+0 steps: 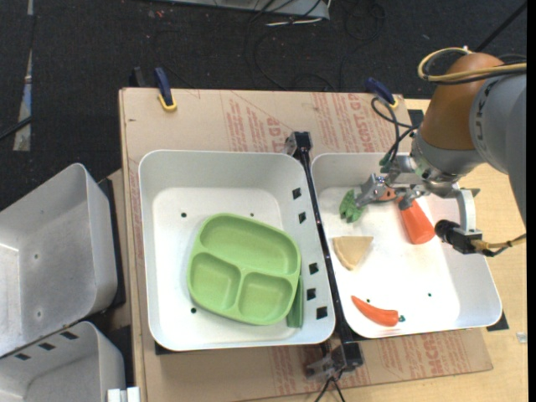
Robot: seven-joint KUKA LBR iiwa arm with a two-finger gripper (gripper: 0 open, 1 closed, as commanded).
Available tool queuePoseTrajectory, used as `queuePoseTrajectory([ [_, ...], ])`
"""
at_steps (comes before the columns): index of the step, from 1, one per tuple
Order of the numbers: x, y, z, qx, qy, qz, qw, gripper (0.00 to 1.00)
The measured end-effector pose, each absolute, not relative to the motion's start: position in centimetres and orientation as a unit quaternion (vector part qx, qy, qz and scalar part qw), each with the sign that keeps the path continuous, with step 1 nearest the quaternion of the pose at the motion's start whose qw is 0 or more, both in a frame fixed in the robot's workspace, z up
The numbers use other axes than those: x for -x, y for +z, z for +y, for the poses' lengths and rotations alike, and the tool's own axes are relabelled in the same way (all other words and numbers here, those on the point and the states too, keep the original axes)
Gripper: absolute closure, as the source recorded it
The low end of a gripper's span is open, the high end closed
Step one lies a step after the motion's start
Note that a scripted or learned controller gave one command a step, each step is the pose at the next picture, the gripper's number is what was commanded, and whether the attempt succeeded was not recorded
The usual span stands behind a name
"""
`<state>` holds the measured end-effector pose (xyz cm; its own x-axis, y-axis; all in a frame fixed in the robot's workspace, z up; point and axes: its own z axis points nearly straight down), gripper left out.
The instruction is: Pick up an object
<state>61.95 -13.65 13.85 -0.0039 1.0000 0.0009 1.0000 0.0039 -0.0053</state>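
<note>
My gripper (377, 193) hangs low over the far left part of the right bin (469, 304), reaching in from the right under the orange-banded wrist. Just left of its tip lies a small green leafy toy (349, 208), very close to it or touching. An orange carrot-like piece (416, 224) lies just right of the gripper, partly under the wrist. A tan wedge (353, 250) rests near the bin's left wall. A red-orange chili pepper (376, 311) lies near the front edge.
The left bin (167, 182) holds a green divided plate (244, 268). A black divider (314, 224) runs between the bins. Grey tubs (50, 241) stand off the bench to the left. A cable (469, 243) trails from the wrist at right.
</note>
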Motion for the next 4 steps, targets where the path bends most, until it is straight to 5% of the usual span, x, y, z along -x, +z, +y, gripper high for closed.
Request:
queuePoseTrajectory([
  [1, -62.1, 9.4, -13.6, 0.707, -0.0012, -0.707, 0.0, 0.0],
  [2, -62.5, 11.0, -13.5, 0.706, -0.0055, -0.708, -0.006, 1.0],
  [4, -62.8, 22.0, -13.2, 0.705, -0.0019, -0.709, -0.003, 1.0],
])
